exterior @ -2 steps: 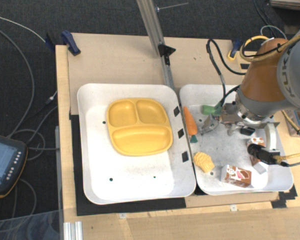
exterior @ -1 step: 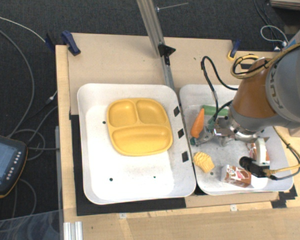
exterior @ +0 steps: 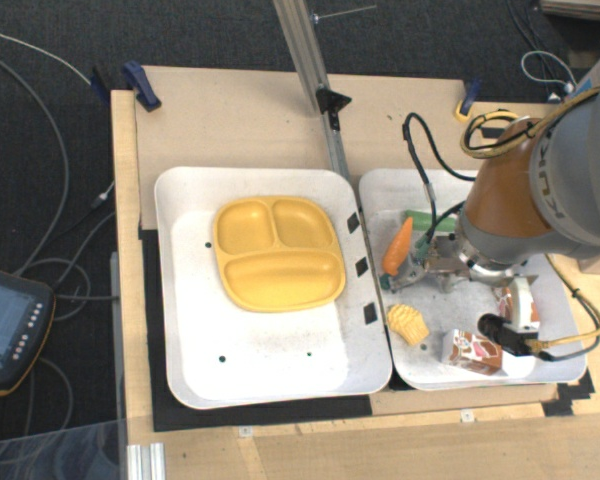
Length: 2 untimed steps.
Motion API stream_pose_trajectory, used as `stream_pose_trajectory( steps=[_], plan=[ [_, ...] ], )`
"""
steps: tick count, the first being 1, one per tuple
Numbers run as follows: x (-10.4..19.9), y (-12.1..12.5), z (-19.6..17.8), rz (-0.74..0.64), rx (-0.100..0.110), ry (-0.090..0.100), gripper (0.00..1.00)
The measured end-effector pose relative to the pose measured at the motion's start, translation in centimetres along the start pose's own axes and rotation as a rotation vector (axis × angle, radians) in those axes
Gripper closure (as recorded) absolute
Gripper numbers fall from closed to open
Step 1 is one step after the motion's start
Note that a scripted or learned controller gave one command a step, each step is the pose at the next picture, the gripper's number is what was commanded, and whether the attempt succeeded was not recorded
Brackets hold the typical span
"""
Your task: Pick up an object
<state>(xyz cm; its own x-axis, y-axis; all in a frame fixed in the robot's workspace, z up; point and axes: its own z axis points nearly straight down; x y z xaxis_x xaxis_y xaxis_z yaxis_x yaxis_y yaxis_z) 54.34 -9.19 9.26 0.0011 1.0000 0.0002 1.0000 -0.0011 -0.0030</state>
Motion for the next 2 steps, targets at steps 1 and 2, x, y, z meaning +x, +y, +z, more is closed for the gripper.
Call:
stream_pose_trajectory(
  steps=[1, 2],
  plan=[
    [0.0, 0.1, -1.1, 0.0, -0.003, 0.001, 1.0],
    [-0.7, -0.5, -6.3, -0.001, -0.009, -0.001, 1.0]
  ],
)
